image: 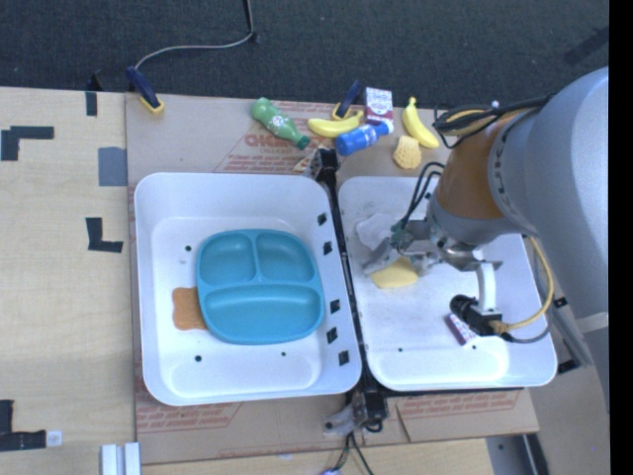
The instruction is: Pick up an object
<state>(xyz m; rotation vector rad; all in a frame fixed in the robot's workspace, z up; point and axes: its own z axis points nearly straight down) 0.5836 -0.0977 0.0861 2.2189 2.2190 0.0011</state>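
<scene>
In the right bin, a pale yellow lump lies near the left wall. My gripper hangs low right over the lump's upper left edge, reaching in from the grey arm with its orange band. Whether it touches the lump, I cannot tell. A small dark purple object lies further right in the same bin, below the wrist. In the left bin sits a blue divided plate, with a tan toast-like piece poking out from under its left edge.
Behind the bins, on the cardboard, lie a green bottle, two bananas, a blue bottle, a small box and a yellow chunk. A yellow cable loops beside the wrist.
</scene>
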